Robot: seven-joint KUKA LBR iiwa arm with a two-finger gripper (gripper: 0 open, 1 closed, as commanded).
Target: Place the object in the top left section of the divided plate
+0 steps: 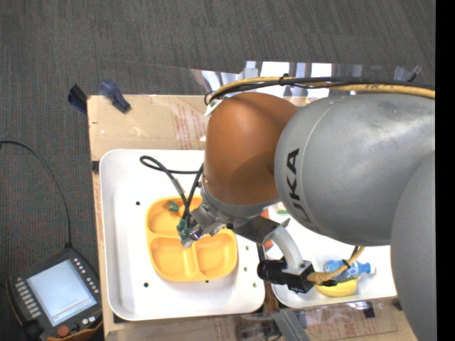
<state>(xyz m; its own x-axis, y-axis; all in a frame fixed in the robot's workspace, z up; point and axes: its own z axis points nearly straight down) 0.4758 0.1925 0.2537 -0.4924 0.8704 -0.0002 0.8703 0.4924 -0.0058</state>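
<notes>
One arm hangs over the yellow divided plate; fingers' state unclear.

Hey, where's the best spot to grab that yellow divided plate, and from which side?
Probably the yellow divided plate by its raised outer rim, from the view's bottom-left: it lies flat in the left white bin, and the arm covers its upper right.
</notes>
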